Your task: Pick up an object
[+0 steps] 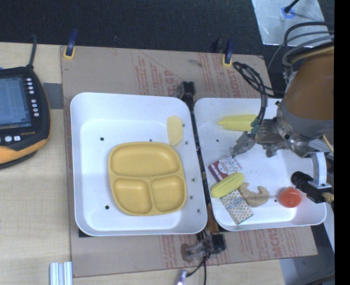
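Loosely grouped in the right white bin (317, 218): yellow corn cobs (227, 184), red tomato (290, 198), patterned packets (236, 208). Above them hovers the grey two-finger gripper (243, 145), fingers parted, holding nothing. Left bin (85, 159) holds a yellow divided tray (146, 177).

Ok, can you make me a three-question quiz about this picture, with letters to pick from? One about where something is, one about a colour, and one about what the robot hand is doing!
1. Where is the yellow tray with three sections?
A. in the left bin
B. in the right bin
C. on the tablet

2. What colour is the round thing near the right bin's front corner?
A. blue
B. red
C. green

3. What is the hand doing?
A. holding the tray
B. holding the round thing
C. holding nothing, over the right bin

Answers:
1 A, the tray lies inside the left bin.
2 B, it is plainly red.
3 C, nothing sits between its fingers above the right bin.
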You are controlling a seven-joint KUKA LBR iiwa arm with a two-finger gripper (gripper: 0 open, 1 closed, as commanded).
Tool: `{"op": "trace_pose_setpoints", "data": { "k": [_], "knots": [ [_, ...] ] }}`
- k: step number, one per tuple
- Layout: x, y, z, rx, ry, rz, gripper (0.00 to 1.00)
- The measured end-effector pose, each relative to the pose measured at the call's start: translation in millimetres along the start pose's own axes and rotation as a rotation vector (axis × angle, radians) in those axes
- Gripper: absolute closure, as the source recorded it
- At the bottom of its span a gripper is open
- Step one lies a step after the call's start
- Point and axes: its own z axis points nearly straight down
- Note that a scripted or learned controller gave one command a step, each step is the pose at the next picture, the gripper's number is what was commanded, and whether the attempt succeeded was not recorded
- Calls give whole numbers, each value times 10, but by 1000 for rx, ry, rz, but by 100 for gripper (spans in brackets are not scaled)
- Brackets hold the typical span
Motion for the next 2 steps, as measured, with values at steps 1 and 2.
{"op": "trace_pose_setpoints", "data": {
  "k": [1, 2],
  "knots": [
    [-21, -126, 1103, -4, -1, -1, 0],
    [-184, 416, 1092, -9, -1, 1, 0]
  ]
}}
